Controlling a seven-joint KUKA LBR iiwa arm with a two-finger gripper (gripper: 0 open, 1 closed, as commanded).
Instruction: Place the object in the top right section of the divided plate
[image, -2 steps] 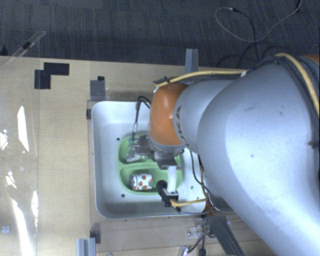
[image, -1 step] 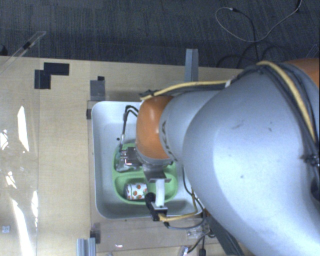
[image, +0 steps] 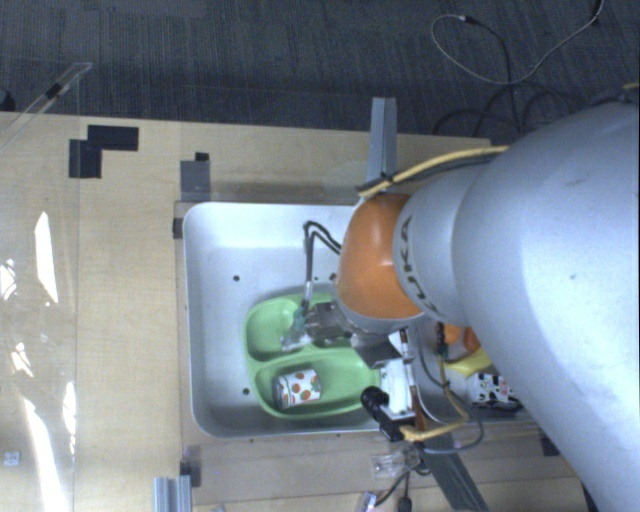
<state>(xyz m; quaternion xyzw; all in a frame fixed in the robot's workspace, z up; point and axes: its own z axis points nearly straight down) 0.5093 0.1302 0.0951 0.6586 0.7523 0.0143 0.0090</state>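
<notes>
— While the gripper (image: 305, 328) hovers over the green divided plate (image: 262, 325), where is the can?

— The small patterned can (image: 297, 388) lies just beside it, in the plate's larger section, near the white bin's (image: 215, 300) front edge. Grip state: cannot tell.

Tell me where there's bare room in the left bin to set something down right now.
Free: the white bin floor between its left wall and the green divided plate, and the strip along its far wall above the plate. Crowded: the plate's near section holds a small patterned can, and the arm hangs over the plate's right side.
</notes>
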